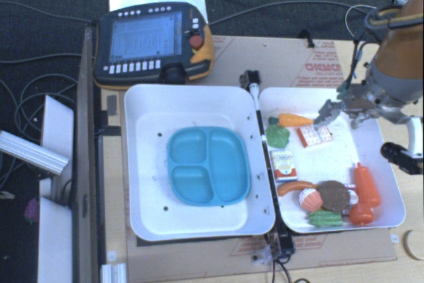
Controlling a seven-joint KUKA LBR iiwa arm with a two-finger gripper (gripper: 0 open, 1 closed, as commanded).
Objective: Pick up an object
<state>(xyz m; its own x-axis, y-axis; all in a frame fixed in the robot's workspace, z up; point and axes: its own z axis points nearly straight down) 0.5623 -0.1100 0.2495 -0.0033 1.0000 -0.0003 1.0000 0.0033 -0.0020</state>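
Blue divided plate, white bins, orange carrot, red ketchup bottle, green pepper.

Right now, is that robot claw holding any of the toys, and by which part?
Nothing is held. The gripper hangs above the right bin, near the red-and-white card, with no toy between its fingers.

Toy food lies scattered across the right-hand white bin. Nearest its far wall is an orange carrot, with a green leafy piece just below it and a red-and-white checked packet alongside. A small carton sits mid-bin by the left wall. Against the near wall cluster a sausage, a cupcake, a brown patty, a green vegetable and a tilted red ketchup bottle.
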